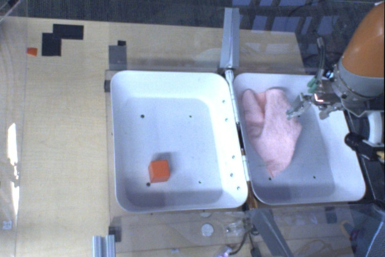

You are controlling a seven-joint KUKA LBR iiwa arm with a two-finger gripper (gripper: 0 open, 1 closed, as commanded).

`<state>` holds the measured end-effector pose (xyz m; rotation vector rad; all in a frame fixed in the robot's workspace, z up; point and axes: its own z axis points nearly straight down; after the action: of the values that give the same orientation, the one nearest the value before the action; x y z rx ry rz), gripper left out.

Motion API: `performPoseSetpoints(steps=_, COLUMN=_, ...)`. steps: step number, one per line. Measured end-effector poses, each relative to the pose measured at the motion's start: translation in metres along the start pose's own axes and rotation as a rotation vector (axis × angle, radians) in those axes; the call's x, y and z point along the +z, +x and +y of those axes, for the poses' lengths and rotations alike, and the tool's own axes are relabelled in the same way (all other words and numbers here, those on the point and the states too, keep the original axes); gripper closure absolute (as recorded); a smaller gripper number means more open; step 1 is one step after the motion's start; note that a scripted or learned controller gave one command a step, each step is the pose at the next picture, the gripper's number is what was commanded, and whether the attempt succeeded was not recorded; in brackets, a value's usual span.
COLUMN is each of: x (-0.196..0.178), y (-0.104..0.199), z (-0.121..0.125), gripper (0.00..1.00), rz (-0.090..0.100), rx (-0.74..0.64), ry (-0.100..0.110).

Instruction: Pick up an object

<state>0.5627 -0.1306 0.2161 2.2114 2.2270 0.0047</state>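
Fingers [296,110] over pink cloth [274,129], rt bin [337,189].

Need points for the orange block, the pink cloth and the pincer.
orange block [159,171], camera view, middle of its top face
pink cloth [274,129], camera view, middle of the cloth
pincer [296,110], camera view, between its fingertips

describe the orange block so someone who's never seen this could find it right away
Two white bins sit side by side on the bench; take the left bin. Near its front edge lies the small orange block, alone on the white floor. The right bin's pink cloth is soft, pale and much larger.
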Motion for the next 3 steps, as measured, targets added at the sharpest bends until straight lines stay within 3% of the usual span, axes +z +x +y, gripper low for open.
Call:
performPoseSetpoints(steps=1, x=0.124, y=-0.02, z=0.058, gripper=0.0, rz=-0.004, rx=-0.057, ry=-0.015)
performPoseSetpoints(steps=3, x=0.124, y=0.036, z=0.045, gripper=0.0, rz=-0.004, rx=-0.186, ry=-0.015)
